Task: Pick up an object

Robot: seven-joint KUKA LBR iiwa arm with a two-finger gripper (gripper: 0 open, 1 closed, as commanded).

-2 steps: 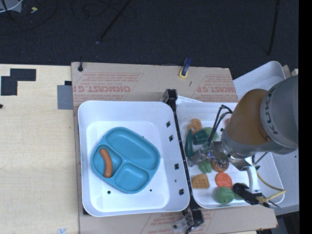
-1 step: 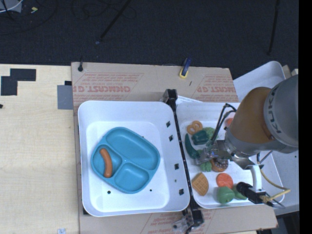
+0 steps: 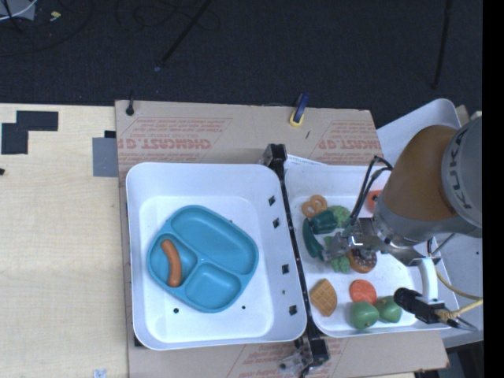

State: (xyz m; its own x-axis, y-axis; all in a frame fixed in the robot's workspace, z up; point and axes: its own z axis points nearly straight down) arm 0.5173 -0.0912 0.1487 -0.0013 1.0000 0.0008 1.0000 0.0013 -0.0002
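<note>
Two shallow white plastic bins: left bin (image 3: 150,203), right bin (image 3: 346,189). One blue three-compartment plate (image 3: 216,246). One orange sausage (image 3: 171,261). One tan pretzel (image 3: 314,205). One tan waffle piece (image 3: 323,296). One orange-red round piece (image 3: 362,290). Two green round fruits (image 3: 364,316), (image 3: 389,311). The tangled green items cannot be counted.

Place: robot lab, test bench.
Signs: grey arm (image 3: 441,187) w/ orange band; two white bins (image 3: 142,211) on cardboard sheet (image 3: 236,136); loose cables (image 3: 102,6) on dark floor; toy food (image 3: 364,315).
</note>
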